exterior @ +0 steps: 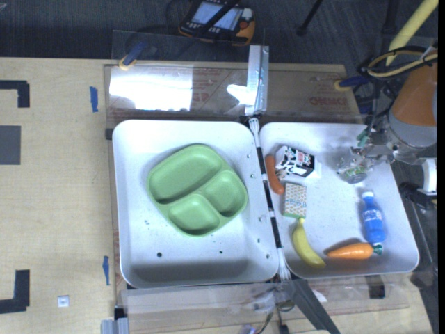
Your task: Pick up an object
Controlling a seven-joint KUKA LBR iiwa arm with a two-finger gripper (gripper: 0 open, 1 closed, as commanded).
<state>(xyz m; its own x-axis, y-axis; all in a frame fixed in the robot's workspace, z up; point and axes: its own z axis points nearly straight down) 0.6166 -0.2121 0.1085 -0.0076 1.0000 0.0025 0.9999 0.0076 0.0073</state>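
Observation:
The right bin (327, 134) holds a blue bottle (373, 218), an orange carrot (350, 251), a yellow banana (304, 243), a patterned card (295, 200), a black-and-white carton (296, 161) and an orange stick-shaped item (274, 175) against its left wall. A clear, glassy object (352, 170) lies near the bin's far right corner. My gripper (366, 147) hangs just above and to the right of that clear object, at the end of the grey arm with its orange band (419, 96). Whether it touches the clear object is too blurred to tell.
The left bin (132, 256) bears a green divided plate (197, 188). A metal divider (268, 207) separates the two bins. Cables and a yellow hose (414, 19) crowd the right side behind the arm. A handheld controller (215, 17) lies beyond the bench.

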